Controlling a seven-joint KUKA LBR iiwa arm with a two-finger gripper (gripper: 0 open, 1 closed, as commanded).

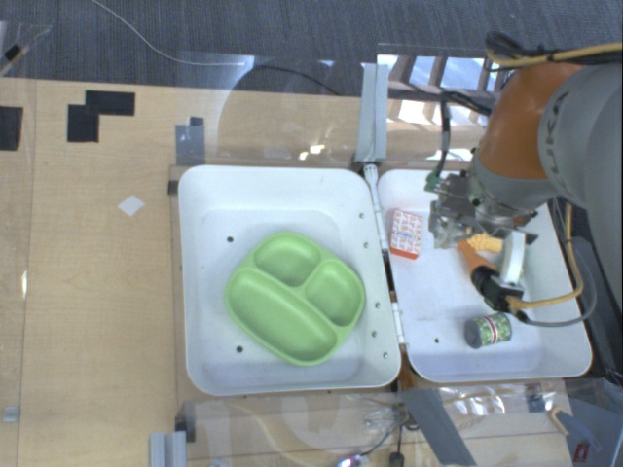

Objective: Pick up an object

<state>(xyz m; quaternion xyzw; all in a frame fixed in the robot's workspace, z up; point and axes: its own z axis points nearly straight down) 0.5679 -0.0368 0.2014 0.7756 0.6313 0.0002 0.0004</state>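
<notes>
The bench top, a pale wood-grain surface, is serving as the landmark. Beyond its far edge, dark grey carpet is covering the floor, and a thin pale cable is trailing across that carpet. On the bench top's far-left part, black square markers are lying flat. A clear plastic panel is standing over the bench top's far middle and is reflecting overhead light. Grey metal brackets are sitting on the bench top.
</notes>
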